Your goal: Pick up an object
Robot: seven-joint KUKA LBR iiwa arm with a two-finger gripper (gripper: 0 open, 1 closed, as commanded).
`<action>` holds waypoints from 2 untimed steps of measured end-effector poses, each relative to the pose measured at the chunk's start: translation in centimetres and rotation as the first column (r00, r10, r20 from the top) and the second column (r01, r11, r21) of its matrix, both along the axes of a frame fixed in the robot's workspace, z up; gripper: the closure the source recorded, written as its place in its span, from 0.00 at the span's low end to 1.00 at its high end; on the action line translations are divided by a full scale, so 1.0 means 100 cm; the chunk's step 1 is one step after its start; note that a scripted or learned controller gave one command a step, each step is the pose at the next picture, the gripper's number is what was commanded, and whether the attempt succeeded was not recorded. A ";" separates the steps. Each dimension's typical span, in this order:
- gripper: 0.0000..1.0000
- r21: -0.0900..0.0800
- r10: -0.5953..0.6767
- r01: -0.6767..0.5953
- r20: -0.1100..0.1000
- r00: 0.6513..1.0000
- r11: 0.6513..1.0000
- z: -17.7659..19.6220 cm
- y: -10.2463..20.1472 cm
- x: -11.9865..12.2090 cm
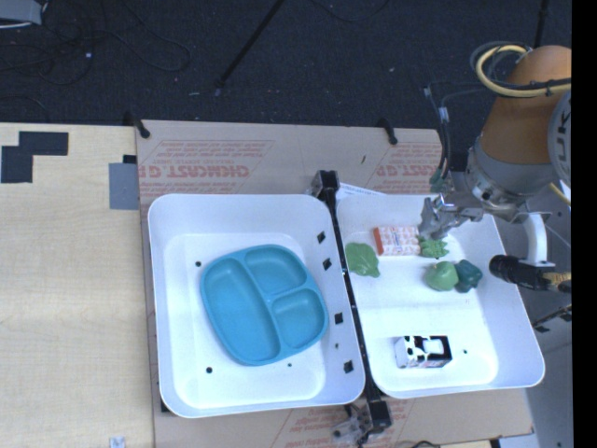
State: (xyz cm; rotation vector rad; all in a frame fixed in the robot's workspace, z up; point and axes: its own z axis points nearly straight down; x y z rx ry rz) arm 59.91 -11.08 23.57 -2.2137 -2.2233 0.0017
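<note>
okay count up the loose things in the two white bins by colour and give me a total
Blue: 1, the divided tray in the left bin.
Green: 3, one piece near the divider, one at the gripper tip, one further forward.
Teal: 1, a small piece.
Red and white: 1, a packet.
Black and white: 1, a toy.
Total: 7

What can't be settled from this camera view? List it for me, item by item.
- Gripper: too small and dark to tell whether its fingers are open or shut, or whether they hold the small green piece just below.
- Red and white packet: print too small to read.
- Black and white object: too blurred to identify.
- Arm: cut off by the right edge.
</note>
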 end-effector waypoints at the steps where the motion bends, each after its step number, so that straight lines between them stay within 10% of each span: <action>1: 1.00 0.000 0.000 0.000 -0.002 1.000 1.000 -0.012 0.056 -0.008; 2: 1.00 0.000 0.000 0.000 -0.002 1.000 1.000 -0.017 0.099 -0.016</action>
